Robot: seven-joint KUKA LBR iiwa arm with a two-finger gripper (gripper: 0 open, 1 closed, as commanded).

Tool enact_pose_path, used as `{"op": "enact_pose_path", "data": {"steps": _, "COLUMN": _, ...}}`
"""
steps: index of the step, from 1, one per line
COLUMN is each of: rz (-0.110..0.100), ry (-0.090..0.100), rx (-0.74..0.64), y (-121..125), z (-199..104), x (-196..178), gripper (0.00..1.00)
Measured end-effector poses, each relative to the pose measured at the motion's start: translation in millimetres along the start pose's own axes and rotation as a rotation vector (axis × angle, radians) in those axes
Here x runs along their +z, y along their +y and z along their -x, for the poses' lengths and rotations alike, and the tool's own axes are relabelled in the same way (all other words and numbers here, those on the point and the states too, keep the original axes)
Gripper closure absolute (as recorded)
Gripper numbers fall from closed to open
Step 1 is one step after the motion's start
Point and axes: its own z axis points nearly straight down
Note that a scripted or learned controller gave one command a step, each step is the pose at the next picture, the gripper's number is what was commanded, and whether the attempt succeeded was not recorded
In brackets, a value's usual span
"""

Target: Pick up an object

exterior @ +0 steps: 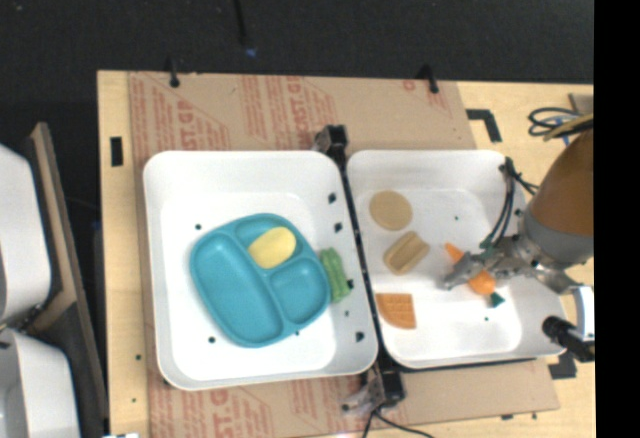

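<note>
Camera view has the hand (468, 273) low in the right bin (430, 166), beside a small orange carrot-like piece (482, 282) that touches it on the arm's side. I cannot tell whether anything is gripped. A tan bread piece (406, 251) lies just beyond the hand, toward the other bin, its long axis slanting.

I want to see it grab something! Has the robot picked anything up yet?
Not yet, as far as the picture shows. Done: the arm has reached into the right bin. In hand: its tool sits low beside a small orange piece, but a grip isn't clear. Left: grabbing and lifting something. The round cookie and the tan bread lie untouched.
</note>
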Motion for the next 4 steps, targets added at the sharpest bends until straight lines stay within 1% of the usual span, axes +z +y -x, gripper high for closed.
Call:
{"op": "enact_pose_path", "data": {"steps": 1, "rz": 0.005, "ry": -0.001, "rx": 0.001, "y": 1.2, "z": 0.9, "x": -12.4, "gripper": 1.00}}
{"op": "enact_pose_path", "data": {"steps": 2, "rz": 0.007, "ry": -0.002, "rx": -0.001, "y": 6.5, "z": 2.4, "x": -55.5, "gripper": 1.00}}
{"op": "enact_pose_path", "data": {"steps": 3, "rz": 0.009, "ry": -0.002, "rx": -0.001, "y": 1.8, "z": 2.3, "x": -116.9, "gripper": 1.00}}
{"op": "enact_pose_path", "data": {"steps": 4, "rz": 0.005, "ry": -0.001, "rx": -0.001, "y": 2.3, "z": 3.0, "x": -139.0, "gripper": 1.00}}
